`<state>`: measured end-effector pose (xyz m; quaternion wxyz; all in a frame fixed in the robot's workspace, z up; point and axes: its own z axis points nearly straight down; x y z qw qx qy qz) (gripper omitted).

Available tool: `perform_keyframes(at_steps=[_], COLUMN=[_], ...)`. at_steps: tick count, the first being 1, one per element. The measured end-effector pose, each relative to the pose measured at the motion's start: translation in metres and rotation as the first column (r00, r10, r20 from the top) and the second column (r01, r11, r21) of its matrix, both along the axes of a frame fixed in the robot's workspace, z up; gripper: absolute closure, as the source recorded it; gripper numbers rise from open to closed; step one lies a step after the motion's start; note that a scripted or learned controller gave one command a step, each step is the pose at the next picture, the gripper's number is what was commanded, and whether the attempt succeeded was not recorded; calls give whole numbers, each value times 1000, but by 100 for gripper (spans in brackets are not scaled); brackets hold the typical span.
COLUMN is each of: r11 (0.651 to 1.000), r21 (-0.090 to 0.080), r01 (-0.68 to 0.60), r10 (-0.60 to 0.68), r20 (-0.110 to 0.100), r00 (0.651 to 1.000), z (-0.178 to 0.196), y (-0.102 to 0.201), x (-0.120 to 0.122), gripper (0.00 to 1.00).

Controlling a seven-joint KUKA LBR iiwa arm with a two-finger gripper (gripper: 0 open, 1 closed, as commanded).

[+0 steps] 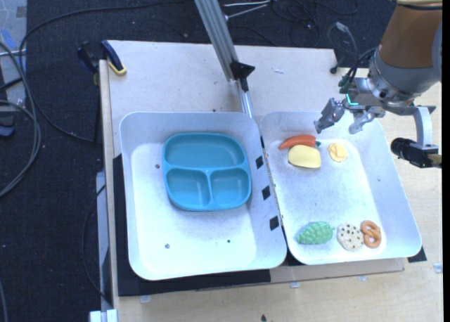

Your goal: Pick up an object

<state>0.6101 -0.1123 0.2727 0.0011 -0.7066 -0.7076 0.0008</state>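
The right bin [394,194] holds several toy foods. An orange-red carrot-like piece [297,142] lies against a yellow rounded fruit [305,157] near the bin's back left. A small pale yellow piece [338,152] sits just right of them. A green bumpy item [313,233], a speckled cookie [349,237] and a brown pretzel [371,233] line the front edge. My gripper [344,121] hangs over the bin's back edge, above and slightly behind the small yellow piece. Its fingers are open and spread, with nothing between them.
The left bin [140,243] holds a blue divided plate [207,171]. A slanted metal pole [218,25] runs from the top down to the gap between the bins. Cables lie on the dark floor around the bench.
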Motion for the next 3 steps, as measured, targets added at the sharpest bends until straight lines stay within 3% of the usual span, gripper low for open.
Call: perform_keyframes(at_steps=[1, 3], r11=[1000, 1000], r21=[0, 0], r01=[0, 3], r10=[0, -3], r20=[2, -1], r00=[1000, 1000], z=[1, -98], y=[0, -10], x=[0, -11], gripper=[0, 0])
